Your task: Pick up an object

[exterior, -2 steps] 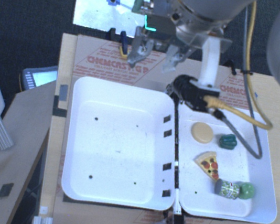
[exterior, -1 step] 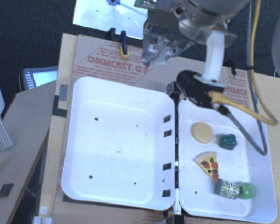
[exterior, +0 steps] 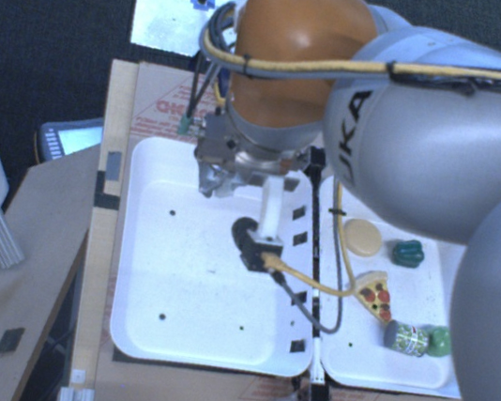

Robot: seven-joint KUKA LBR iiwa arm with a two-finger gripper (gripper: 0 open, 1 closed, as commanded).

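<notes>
Currently logged: gripper [exterior: 219, 178] over the upper part of the left bin [exterior: 172, 272], grip state I cannot tell; disc [exterior: 361, 237], pizza slice [exterior: 374, 295] and can [exterior: 415, 340] all lie frame-right in the right bin [exterior: 430, 290], disc nearest.

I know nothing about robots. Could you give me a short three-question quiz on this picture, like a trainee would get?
1. True or false: the pizza slice lies in the left bin.
2. Which thing lies nearest the tan disc? A) the dark green lump B) the green can C) a red ball
3. Fill in: the gripper hangs over the ___ bin.

Key: 1 false, it lies in the right bin; 2 A; 3 left.
</notes>
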